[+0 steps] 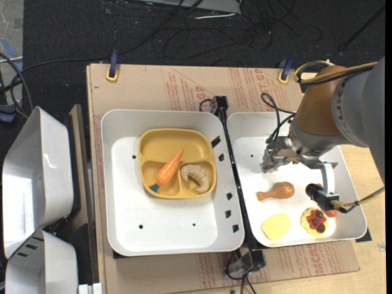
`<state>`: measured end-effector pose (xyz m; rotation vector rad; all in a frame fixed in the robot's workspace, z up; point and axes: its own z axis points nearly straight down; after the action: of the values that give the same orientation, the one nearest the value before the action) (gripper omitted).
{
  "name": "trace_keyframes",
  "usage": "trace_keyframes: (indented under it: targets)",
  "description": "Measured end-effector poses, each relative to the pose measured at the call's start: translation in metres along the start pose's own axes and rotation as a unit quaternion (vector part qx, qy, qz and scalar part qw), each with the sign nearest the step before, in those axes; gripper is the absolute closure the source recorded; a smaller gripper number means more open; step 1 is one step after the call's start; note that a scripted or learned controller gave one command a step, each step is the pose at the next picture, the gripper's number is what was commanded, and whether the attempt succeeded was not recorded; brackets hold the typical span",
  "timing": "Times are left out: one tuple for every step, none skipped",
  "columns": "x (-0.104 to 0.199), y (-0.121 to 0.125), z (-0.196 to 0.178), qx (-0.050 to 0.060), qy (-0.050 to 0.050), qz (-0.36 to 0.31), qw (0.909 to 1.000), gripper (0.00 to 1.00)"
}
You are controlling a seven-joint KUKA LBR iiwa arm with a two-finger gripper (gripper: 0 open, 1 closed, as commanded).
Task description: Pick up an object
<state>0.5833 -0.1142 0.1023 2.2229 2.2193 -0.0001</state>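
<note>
The arm reaches in from the right, its gripper (274,158) lowered over the upper part of the right bin (248,124). The fingers are too small and shadowed to judge, so whether they are spread or closed cannot be told; nothing is visibly held between them. Just below the gripper, apart from it, lies a toy chicken drumstick (277,192), golden brown, its narrow bone end pointing left. Nearer the front wall lie a pale yellow rounded piece (275,226) and, to its right, a small pizza-like disc (316,222) with red and dark toppings. The left bin (122,219) holds a yellow divided plate (153,141). An orange carrot (169,167) lies slanted across its divider, and a pale shrimp (196,176) curls in the lower right compartment.
</note>
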Motion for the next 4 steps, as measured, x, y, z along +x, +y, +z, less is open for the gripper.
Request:
trace_keyframes:
  targets:
    - [-0.006,-0.005,-0.060,-0.002,-0.001,0.000,1.0000,1.00]
    - [-0.003,-0.001,-0.104,-0.003,0.000,-0.002,1.0000,1.00]
    - [-0.003,0.000,-0.157,-0.003,-0.001,-0.003,1.0000,1.00]
    - [0.050,-0.007,-0.143,0.001,0.001,-0.005,1.0000,1.00]
